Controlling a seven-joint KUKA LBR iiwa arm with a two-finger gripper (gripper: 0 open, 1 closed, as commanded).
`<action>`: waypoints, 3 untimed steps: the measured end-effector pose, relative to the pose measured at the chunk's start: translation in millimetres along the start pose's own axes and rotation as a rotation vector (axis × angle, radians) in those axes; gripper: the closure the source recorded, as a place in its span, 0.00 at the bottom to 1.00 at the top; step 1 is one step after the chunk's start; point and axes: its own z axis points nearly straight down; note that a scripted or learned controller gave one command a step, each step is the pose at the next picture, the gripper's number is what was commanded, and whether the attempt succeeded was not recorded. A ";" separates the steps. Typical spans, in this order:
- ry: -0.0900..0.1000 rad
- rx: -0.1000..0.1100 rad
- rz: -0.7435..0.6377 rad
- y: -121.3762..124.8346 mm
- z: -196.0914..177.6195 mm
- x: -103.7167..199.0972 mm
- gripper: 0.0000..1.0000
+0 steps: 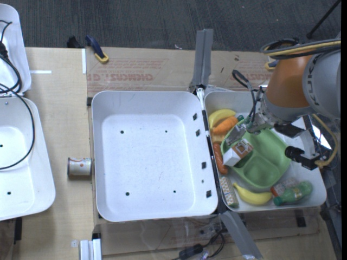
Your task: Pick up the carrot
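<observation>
The orange carrot [225,125] lies near the back left of the right bin [320,191], against a yellow banana [219,115]. My gripper [238,136] reaches in from the right and hangs low over the bin, just right of and slightly in front of the carrot. It sits above a small white and orange box [236,155] at the rim of a green bowl [265,161]. The carrot's right end is close to the gripper; I cannot tell whether they touch.
The right bin also holds a second banana [252,195], a green bottle [293,194], an orange item [218,157] along the left wall and a corn cob [227,191]. The left bin [103,145] stands beside it. A small can [79,167] lies on the bench.
</observation>
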 end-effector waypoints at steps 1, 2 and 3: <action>0.006 -0.002 -0.136 -22.6 8.7 6.9 0.00; 0.010 0.004 -0.122 -78.8 11.7 -8.2 0.00; 0.008 0.004 -0.191 4.8 12.7 -6.2 0.00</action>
